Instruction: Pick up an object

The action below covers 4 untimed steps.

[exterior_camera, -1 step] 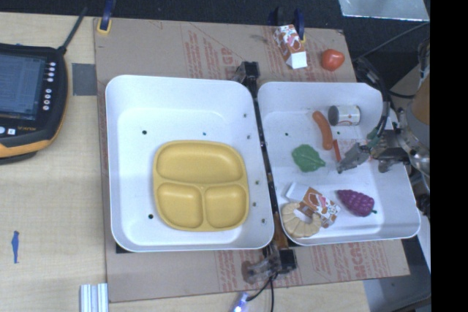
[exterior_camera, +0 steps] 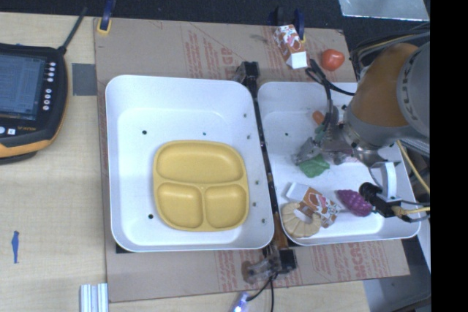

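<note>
Over the right bin (exterior_camera: 292,95), the gripper (exterior_camera: 313,151) hangs just above a green piece (exterior_camera: 315,167), its opening unclear, so I judge the grasp pending, needing descent and closure.

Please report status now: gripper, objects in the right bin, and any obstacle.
Gripper low in right bin, over green item; grasp not confirmed. Purple item and snack packet lie near front wall. Yellow divided tray sits in left bin, clear of arm.
</note>
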Each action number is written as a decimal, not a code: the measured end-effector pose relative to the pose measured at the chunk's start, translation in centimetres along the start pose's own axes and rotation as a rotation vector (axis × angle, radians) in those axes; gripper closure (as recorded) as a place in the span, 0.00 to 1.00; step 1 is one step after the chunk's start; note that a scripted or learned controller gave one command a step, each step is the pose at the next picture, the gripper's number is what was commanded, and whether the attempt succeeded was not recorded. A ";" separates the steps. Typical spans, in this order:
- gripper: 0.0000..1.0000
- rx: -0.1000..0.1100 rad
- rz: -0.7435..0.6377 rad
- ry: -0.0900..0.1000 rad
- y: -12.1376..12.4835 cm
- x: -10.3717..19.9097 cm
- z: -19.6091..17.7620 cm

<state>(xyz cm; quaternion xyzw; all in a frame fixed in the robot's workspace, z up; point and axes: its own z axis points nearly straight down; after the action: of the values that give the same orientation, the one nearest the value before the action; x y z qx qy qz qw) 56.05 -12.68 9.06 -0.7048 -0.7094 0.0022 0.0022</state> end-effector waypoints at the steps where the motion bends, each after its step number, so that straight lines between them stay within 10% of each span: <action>1: 1.00 0.000 -0.003 -0.001 0.0 -0.1 -1.1; 2: 0.00 0.000 -0.003 -0.002 0.0 -0.1 -1.1; 3: 0.00 -0.001 0.000 0.000 0.1 2.0 -0.1; 4: 1.00 0.001 -0.002 -0.001 0.1 1.9 -1.1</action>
<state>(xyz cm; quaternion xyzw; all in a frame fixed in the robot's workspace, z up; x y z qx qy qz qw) 56.10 -10.81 10.18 -0.7039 -0.7103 0.0029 0.0025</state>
